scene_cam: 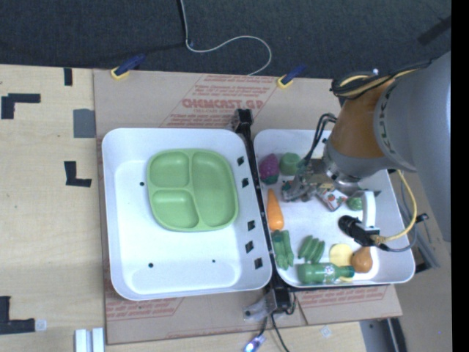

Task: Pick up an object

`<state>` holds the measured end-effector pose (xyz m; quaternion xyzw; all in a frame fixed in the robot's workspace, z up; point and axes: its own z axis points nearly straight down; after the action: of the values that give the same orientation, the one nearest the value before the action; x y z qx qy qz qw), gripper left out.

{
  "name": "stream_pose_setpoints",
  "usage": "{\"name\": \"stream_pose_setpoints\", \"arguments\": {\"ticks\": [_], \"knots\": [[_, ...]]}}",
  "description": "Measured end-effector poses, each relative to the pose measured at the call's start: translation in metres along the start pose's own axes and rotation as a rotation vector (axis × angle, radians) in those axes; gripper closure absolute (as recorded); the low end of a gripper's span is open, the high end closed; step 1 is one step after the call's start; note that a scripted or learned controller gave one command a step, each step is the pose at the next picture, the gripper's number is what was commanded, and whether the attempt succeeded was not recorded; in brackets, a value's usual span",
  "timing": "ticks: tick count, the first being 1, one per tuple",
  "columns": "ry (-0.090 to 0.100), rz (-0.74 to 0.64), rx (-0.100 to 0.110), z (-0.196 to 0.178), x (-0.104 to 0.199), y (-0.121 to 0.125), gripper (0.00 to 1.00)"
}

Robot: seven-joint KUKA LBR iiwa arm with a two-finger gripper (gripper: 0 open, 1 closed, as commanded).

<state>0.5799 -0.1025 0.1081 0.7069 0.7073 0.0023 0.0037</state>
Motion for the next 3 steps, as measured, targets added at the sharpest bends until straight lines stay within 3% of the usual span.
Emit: {"name": "stream_pose_setpoints", "arguments": {"ticks": [1,2,3], "knots": [[0.002,-0.008,0.006,-0.081,0.126,-0.008,1.00],[0.003,-0.003,0.002,-0.184,0.129,-0.040,1.00],[0.004,-0.005,0.006,-0.259,0.151,-0.090,1.00]]}}
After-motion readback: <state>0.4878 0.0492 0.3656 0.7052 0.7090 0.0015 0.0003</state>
